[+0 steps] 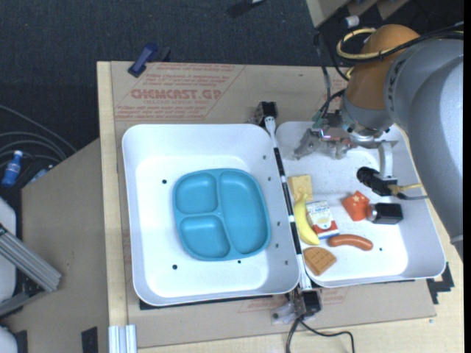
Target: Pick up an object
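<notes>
the arm (434, 101) is a thick, smooth grey cylinder with a glossy orange band (377, 65) above its wrist. a yellow cable (353, 43) loops behind that band, thin wires trail left of it, and a metal flange sits beneath.

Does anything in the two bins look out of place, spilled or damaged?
Nothing stands out. The blue divided plastic plate lies flat in the left white bin. The yellow toy banana, red toy sausage and other small toys lie loosely in the right white bin, none spilled.
</notes>
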{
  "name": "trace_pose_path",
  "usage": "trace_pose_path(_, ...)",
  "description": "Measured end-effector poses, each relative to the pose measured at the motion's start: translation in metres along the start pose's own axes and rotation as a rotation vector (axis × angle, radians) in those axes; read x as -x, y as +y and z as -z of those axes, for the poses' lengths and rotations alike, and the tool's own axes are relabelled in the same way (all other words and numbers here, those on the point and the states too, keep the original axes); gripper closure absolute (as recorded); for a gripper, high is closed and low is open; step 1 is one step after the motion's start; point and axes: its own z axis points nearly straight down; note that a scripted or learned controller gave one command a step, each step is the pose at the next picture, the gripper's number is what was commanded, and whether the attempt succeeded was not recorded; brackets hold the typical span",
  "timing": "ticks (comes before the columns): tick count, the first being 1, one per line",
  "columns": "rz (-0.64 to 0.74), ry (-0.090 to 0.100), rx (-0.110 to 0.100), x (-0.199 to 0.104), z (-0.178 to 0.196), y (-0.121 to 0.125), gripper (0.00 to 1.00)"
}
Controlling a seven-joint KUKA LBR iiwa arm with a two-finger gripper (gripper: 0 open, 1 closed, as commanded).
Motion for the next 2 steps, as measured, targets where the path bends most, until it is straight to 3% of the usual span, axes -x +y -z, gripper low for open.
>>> trace_pose_path(1, -0.002, 0.001, -0.004, -0.007, -0.001, -0.064, 0.0)
trace_pose_path(2, 0.0, 0.0, 0.0, -0.009, 0.0, 0.0, 0.0)
